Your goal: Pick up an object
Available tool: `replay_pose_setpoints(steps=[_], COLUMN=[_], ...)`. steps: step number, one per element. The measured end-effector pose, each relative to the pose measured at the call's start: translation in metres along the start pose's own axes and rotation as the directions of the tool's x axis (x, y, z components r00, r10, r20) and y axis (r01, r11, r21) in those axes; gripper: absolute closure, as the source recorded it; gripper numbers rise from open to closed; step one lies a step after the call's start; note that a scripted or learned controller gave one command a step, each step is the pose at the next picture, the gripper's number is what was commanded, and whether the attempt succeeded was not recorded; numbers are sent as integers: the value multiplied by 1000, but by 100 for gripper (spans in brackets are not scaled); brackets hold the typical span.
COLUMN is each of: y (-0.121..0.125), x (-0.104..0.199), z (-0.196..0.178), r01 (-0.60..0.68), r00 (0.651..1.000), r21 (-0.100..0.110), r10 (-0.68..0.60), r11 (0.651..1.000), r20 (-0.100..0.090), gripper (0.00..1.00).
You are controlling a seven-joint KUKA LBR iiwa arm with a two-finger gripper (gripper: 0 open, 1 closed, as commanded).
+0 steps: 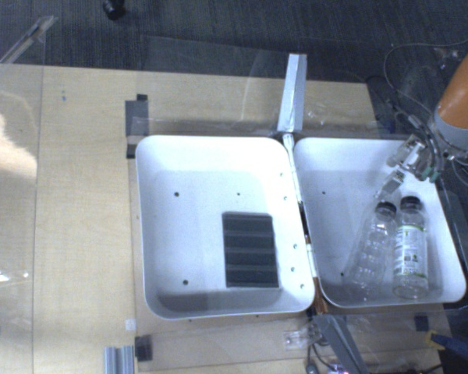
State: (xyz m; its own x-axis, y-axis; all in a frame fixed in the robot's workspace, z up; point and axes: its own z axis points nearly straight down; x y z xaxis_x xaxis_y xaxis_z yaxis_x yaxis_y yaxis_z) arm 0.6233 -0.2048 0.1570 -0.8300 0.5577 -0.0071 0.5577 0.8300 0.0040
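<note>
- You are looking down on two shallow white bins set side by side on a pale wooden bench [78, 232], the left bin [152, 209] and the right bin [327, 170] touching along a shared middle edge.
- In the right bin, toward its 5 o'clock corner, you see two clear plastic bottles lying close beside each other, dark caps pointing to 12 o'clock.
- The left bottle [370, 252] is unlabelled and tilts, its base swinging toward 7 o'clock.
- The right bottle [410, 248] carries a pale label and lies nearly straight, just beside the first.
- In the left bin, a dark ribbed rectangular block [249, 249] lies flat at about 5 o'clock from the bin's centre.
- The gripper [405, 164] sits over the right bin's 1 o'clock corner, above the bottle caps and apart from them; nothing is visible between its fingers, and you cannot tell whether they are apart or together.
- The arm's orange band [462, 100] shows at 3 o'clock of the view.
</note>
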Motion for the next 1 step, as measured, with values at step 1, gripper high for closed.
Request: replay_pose_setpoints(steps=[1], y=[14], x=[-20], z=[-41], r01=[132], r00=[991], r21=[-1], r10=[-132], r11=[991], r20=[3], gripper=[0])
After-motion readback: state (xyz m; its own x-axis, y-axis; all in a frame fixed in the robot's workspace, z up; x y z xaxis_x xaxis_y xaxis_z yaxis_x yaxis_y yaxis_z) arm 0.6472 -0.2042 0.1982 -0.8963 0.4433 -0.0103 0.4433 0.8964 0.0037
